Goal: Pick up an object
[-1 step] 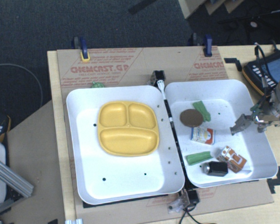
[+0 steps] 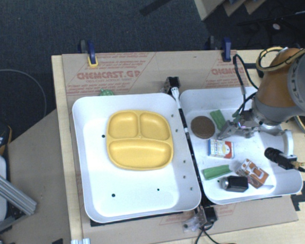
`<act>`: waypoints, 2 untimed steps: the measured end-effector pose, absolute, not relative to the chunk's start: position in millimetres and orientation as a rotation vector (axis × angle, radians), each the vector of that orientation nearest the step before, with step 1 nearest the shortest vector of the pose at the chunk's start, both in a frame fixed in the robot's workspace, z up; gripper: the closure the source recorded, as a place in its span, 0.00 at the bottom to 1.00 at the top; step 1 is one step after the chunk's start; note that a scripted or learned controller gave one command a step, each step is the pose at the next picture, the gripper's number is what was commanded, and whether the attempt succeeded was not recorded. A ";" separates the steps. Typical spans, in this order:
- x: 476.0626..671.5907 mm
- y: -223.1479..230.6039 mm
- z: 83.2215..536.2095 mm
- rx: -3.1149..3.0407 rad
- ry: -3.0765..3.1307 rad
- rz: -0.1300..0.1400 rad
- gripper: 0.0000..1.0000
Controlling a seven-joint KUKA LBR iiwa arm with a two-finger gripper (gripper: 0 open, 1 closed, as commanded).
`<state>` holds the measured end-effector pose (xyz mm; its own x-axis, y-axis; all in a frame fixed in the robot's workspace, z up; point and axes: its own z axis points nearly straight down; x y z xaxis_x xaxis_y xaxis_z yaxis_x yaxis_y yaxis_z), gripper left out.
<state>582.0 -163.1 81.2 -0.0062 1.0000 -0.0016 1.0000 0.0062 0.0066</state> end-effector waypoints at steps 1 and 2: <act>660.0 -88.6 146.1 2.204 2.225 0.014 0.00; 635.6 -36.2 343.5 2.205 2.219 0.022 0.00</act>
<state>635.6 -36.2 343.5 -0.0066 1.0000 0.0005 0.9998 0.0066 0.0195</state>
